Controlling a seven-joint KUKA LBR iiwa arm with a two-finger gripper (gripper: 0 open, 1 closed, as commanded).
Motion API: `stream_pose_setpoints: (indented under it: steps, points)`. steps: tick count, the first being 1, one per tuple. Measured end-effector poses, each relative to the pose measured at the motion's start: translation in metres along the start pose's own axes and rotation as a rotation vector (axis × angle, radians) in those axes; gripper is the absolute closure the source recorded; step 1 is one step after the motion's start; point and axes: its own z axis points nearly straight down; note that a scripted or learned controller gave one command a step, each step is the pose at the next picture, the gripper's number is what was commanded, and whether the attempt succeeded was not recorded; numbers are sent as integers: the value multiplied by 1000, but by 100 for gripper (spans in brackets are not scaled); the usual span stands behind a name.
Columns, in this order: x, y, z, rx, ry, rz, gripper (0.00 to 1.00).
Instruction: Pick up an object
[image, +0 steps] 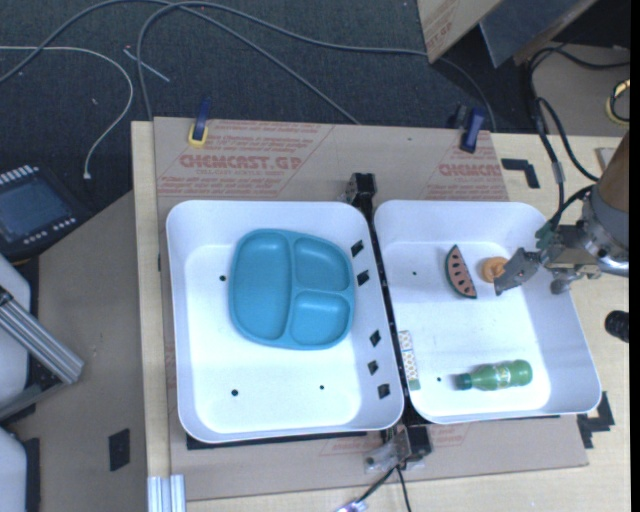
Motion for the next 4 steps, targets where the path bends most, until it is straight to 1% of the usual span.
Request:
stream_pose_setpoints:
  steps: [1, 2, 3, 4]
  points:
    - [0, 3, -6, -12, -3, -3, 0]
    - [3, -6, 52, -6, 0, -3, 0]
    - [9, -6, 115, -5, 0, -4, 0]
    - [10, -6, 147, -8, -1, -3, 0]
